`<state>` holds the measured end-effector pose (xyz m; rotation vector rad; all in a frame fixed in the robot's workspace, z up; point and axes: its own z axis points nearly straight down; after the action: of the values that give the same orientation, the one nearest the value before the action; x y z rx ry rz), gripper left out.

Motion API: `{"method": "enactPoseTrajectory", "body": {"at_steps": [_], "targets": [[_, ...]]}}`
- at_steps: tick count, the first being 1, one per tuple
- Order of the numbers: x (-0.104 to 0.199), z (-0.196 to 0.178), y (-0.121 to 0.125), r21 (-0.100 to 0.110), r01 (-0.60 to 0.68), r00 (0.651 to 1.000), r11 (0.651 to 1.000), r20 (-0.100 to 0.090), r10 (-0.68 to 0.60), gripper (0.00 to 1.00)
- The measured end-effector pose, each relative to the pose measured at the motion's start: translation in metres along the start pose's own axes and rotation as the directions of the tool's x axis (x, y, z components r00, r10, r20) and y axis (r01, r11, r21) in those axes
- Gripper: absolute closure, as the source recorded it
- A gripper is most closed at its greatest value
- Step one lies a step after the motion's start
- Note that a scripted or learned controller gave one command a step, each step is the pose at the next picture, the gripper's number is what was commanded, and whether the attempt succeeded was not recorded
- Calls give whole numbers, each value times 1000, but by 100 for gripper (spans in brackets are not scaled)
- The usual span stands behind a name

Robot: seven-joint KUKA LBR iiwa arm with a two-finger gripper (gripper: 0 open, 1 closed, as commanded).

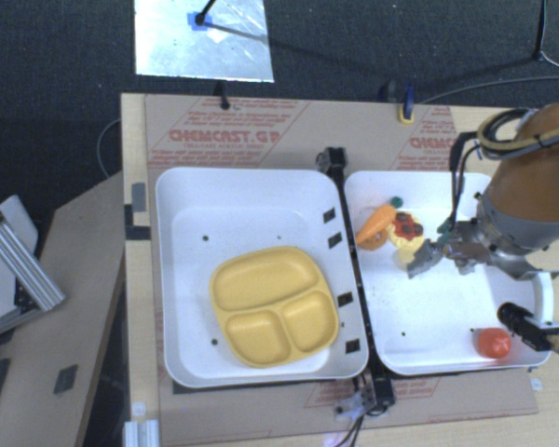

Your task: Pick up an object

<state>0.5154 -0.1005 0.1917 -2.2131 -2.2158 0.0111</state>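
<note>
I hold the arm point(531, 184) over the right bin point(429, 343), with the gripper point(427, 259) low and just beside a small pile: a carrot point(376, 223), a yellow piece point(408, 243) and a red piece point(408, 223) touching one another near the bin's left wall. I cannot tell how the gripper is set. A tomato point(492, 343) lies well apart, near the front right corner. The left bin point(182, 194) bears a yellow tray point(275, 305). I judge this the approach step: next I must centre over one piece, descend and grasp.
</note>
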Motion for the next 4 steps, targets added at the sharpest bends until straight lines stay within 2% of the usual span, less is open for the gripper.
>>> {"method": "enactPoseTrajectory", "body": {"at_steps": [1, 2, 3, 4], "targets": [[0, -6, 3, -12, 2, 1000, 1000, 2, -2, 0], [6, 39, -2, -8, 1, 1000, 1000, 1, -1, 0], [6, 101, 2, -7, -1, 1000, 1000, 1, 1, 0], [6, 108, 3, -11, -1, 1000, 1000, 1, 1, 0]]}}
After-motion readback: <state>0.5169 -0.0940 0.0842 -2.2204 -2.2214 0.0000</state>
